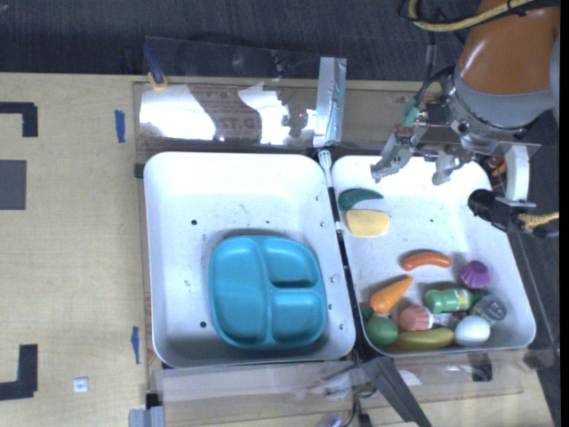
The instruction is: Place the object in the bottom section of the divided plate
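In the camera view, two white bins are seen side by side on the bench. A blue divided plate [267, 290] is set flat in the left bin [178, 203], somewhat toward its near side, with one long section on its left and two smaller sections on its right. Nothing is seen resting in any of its sections.

The gripper [416, 165] is held above the far edge of the right bin [507, 238], with its two fingers spread apart and nothing caught between them. Just below it, against the bin's left wall, a yellow piece [368, 223] is seen with a dark green piece [358, 197] touching its far side.

The remaining toy foods are gathered in the near part of the right bin (a tight cluster): an orange sausage [426, 260], a carrot [389, 294], a purple piece [475, 274], a white egg [472, 330], a green round piece [382, 331] and a yellow-green long piece [425, 339] along the near wall.
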`<action>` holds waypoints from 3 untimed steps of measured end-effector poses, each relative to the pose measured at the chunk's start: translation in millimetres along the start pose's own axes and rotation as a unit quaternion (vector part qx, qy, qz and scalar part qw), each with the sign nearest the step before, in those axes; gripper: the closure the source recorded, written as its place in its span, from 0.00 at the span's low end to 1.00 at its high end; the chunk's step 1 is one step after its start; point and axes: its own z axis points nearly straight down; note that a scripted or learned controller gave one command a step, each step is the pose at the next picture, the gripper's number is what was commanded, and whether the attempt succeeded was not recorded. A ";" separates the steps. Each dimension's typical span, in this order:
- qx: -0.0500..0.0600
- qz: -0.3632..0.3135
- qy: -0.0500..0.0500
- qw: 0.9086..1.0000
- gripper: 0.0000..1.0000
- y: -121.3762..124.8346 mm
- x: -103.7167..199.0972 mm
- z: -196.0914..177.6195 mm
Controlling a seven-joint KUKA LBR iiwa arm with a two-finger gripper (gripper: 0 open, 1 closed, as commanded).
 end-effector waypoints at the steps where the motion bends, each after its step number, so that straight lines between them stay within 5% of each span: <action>1: 0.005 0.097 0.000 0.995 0.00 -80.7 67.3 -11.6; 2: 0.003 0.147 0.001 0.989 0.00 -97.0 186.9 -65.6; 3: 0.005 0.046 -0.001 0.999 0.00 -96.5 184.5 -58.6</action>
